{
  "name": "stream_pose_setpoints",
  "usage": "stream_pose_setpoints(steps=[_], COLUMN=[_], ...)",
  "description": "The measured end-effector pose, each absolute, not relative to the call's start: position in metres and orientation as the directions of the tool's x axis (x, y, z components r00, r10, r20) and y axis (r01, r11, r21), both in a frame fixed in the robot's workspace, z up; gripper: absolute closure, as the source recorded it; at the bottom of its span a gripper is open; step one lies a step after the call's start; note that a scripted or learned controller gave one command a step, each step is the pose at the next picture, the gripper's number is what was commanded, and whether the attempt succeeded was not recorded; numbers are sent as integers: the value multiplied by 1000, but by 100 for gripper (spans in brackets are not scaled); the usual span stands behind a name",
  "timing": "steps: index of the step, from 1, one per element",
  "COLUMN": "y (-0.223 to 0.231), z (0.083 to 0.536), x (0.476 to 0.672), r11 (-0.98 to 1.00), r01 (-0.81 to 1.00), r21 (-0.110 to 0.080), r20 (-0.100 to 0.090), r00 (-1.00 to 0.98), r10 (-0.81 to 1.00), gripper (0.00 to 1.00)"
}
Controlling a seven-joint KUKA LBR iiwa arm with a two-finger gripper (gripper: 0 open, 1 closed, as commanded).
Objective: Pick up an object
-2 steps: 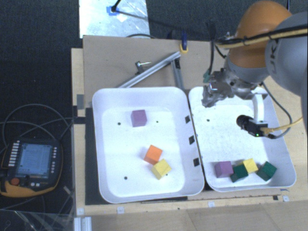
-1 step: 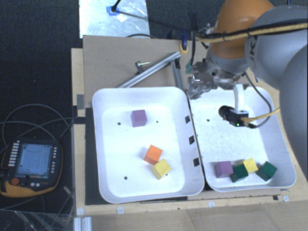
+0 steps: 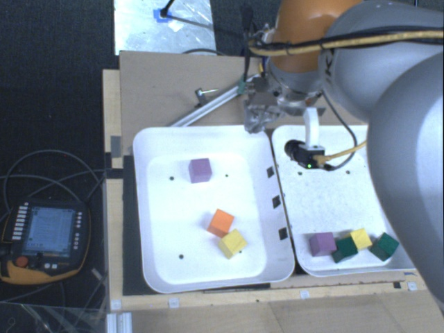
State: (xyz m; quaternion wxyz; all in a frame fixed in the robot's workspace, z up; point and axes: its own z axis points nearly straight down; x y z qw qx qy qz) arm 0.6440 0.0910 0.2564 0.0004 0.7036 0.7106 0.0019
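Arm: reaches in from the right, orange band up top, wrist over the far rim where the two bins meet.
Pincer [image 3: 258, 118]: low at the left bin [image 3: 149, 207] far-right corner; its opening cannot be told, nothing seen in it.
Left bin: purple cube [image 3: 200, 170], orange cube [image 3: 220, 222] touching yellow cube [image 3: 232, 243].
Right bin [image 3: 312, 200]: purple, green and yellow blocks [image 3: 352, 244] along the near edge.
Worktop side: teach pendant [image 3: 43, 240] on the left.

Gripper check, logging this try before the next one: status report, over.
Gripper at far rim of left bin, nothing between its fingers. Purple block, orange block, yellow block lie loose in that bin. Nothing in the way.
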Motion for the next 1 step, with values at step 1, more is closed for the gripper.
stream_pose_setpoints(steps=[1], y=[88], z=[257], x=[643], r11=[5], r01=[1000], r21=[2], r20=[-1], r00=[-5], r10=[1000], gripper=[0])
